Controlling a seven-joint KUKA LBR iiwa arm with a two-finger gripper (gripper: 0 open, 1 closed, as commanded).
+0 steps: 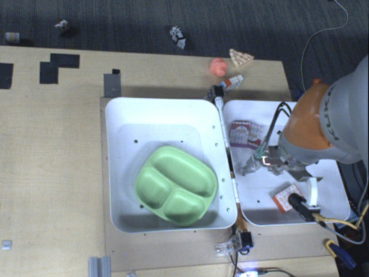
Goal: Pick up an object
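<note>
I am hovering low in the right bin (328,178), my gripper (253,165) pointing toward the divider; whether my fingers are open or closed I cannot tell, the tips blurring into a metallic tangle. Just beyond the gripper, toward the bin's far end, a clear packet (244,134) with a dark red and white label is lying flat; its writing is too small to read. Behind my wrist, toward the near wall, an orange-and-white box (283,198) is lying tilted, its print also illegible. Across the divider, in the left bin (124,154), a green sectioned tray (176,183) is sitting, three compartments facing up, well apart from me.
</note>
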